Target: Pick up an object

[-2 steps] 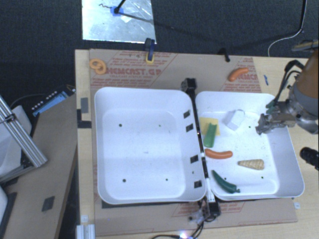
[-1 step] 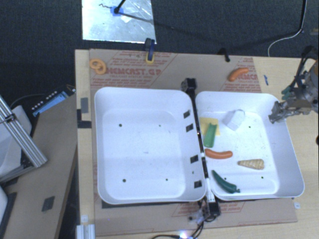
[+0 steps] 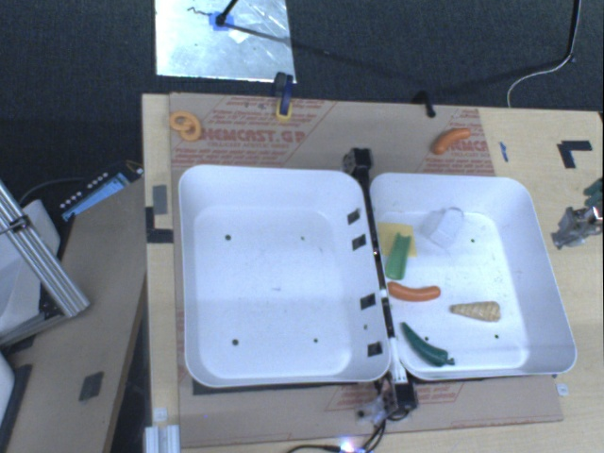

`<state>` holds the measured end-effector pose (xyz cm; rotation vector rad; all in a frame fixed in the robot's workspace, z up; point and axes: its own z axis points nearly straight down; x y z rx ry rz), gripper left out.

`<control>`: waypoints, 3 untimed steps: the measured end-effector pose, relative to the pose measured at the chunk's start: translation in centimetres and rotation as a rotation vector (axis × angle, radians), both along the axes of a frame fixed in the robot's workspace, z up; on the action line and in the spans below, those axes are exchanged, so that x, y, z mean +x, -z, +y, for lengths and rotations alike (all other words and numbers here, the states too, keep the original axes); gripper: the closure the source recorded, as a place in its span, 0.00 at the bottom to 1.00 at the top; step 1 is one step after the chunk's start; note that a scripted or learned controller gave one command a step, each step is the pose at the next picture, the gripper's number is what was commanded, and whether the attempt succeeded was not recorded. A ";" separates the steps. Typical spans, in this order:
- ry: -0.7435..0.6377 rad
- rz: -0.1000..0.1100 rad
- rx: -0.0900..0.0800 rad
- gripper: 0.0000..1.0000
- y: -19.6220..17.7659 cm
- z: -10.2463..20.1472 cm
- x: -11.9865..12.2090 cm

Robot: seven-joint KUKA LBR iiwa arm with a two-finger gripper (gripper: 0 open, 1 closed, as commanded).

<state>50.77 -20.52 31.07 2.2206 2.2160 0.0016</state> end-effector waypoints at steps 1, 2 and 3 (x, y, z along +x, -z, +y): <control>-0.008 -0.016 -0.003 1.00 -14.5 3.4 -2.0; -0.007 0.017 0.007 1.00 5.4 8.7 -2.2; -0.009 -0.018 0.001 1.00 -18.0 13.2 -2.0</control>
